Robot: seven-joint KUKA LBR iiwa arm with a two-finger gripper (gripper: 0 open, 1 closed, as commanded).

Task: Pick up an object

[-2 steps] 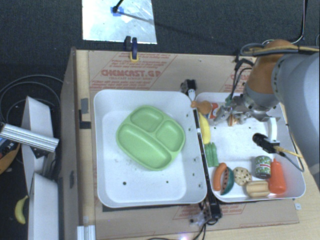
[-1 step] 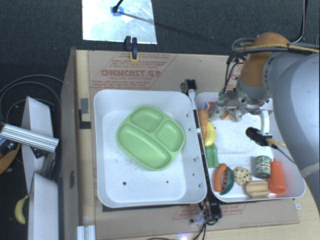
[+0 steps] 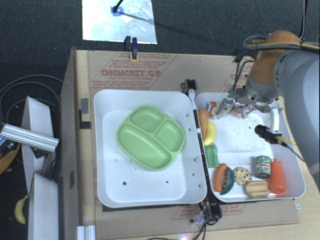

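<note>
Hovering over the far end of the right bin, the gripper carries nothing; whether its fingers are apart I cannot tell; the toy food lies unpicked.

You have the pickable things all in the right bin, mostly along its left and front walls. Against the left wall lie an orange piece, a yellow banana just below it, then a green strip. At the front sits a burger tilted on edge, a round cookie beside it, a tan bread roll at the front wall, a small can standing upright, and an orange bottle lying beside the can. A small red-and-white item sits near the back left corner; you cannot tell what it is.
</note>
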